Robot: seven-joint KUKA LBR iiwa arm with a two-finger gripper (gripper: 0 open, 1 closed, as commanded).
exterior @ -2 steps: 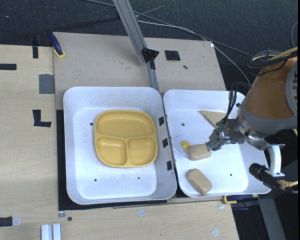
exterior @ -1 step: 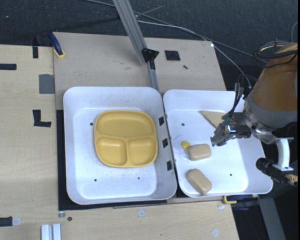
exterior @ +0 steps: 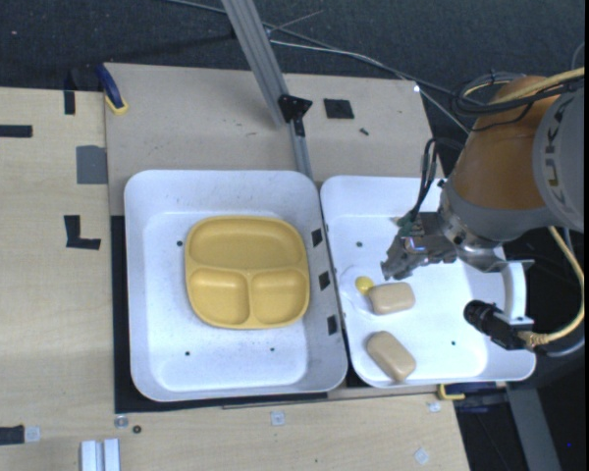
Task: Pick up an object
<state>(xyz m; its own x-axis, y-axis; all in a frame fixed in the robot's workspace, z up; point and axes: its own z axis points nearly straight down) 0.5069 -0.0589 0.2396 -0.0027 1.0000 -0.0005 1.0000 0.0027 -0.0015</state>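
Your hand (exterior: 404,259) is hovering low in the right white bin (exterior: 373,199); you cannot tell its state. The tan rounded block (exterior: 391,297) is lying just below it, beside the small yellow ball (exterior: 363,285), another tan oblong piece (exterior: 391,355) resting farther below

The bench (exterior: 39,263) is light wood with a few dark tape marks on its left side. Two white bins sit on it side by side, touching in the middle. The left bin (exterior: 147,292) is bigger and sits near the middle of the bench. The right bin (exterior: 353,214) sits by the right edge. A tan board (exterior: 196,116) lies under the bins and reaches toward the far edge. A small blue and yellow clip (exterior: 112,88) sits at the far left corner of that board. A grey metal bar (exterior: 260,52) crosses the far edge at a slant
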